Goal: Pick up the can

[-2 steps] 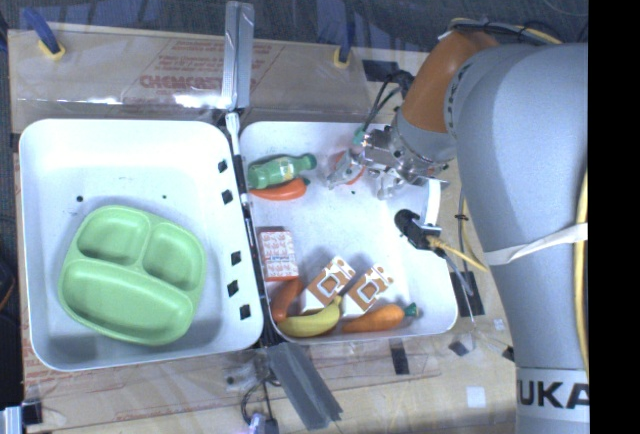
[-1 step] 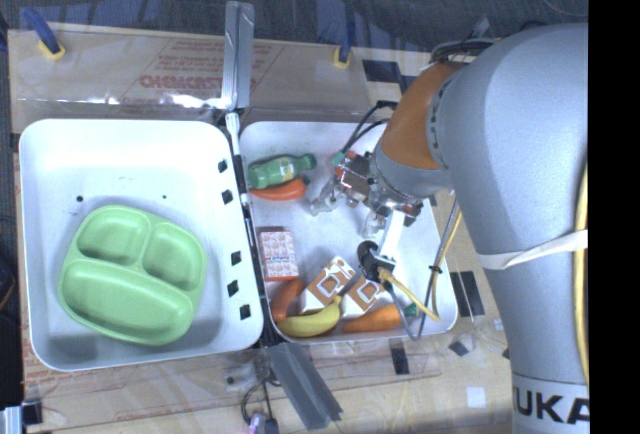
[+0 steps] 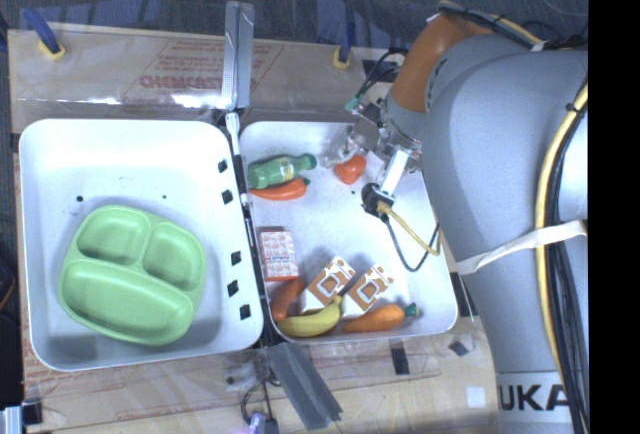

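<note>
Right white bin (image 3: 335, 222), viewed from above. A green plastic bottle (image 3: 280, 169) is lying on its side near the bin's far wall, serving as landmark. The red-and-white printed can (image 3: 278, 254) is lying below the bottle, beside the bin's left wall. The grey arm's gripper (image 3: 352, 150) is hovering just right of the bottle, over a small red rounded object (image 3: 349, 169). Whether the gripper is open or closed cannot be told. An orange-red pepper (image 3: 280, 190) is touching the bottle's underside. A yellow banana (image 3: 310, 322) is lying well below the bottle.
</note>
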`<act>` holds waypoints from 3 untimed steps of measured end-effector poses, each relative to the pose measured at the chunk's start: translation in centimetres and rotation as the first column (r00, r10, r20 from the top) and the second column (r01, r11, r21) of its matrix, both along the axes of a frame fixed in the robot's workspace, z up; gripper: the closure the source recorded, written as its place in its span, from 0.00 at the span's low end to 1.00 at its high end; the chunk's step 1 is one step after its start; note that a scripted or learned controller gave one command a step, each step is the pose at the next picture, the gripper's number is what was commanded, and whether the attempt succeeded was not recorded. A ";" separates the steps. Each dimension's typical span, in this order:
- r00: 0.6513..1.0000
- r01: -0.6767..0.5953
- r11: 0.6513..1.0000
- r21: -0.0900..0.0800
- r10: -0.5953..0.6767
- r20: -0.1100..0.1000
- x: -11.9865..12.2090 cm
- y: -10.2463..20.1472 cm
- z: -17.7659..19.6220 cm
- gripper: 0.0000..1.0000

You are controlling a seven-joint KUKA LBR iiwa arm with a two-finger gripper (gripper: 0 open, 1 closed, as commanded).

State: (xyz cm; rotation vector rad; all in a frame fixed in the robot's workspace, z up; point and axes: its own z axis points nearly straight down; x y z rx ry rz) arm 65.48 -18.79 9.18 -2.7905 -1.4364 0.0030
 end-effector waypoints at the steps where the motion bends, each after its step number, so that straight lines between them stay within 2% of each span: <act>1: 0.993 0.116 0.993 0.001 -0.116 -0.002 -7.8 3.3 -0.1 0.00; 2: 0.979 0.204 0.979 -0.001 -0.204 0.000 -0.1 1.0 1.1 0.00; 3: 0.992 0.128 0.992 0.000 -0.128 -0.003 -9.8 3.3 -0.1 0.00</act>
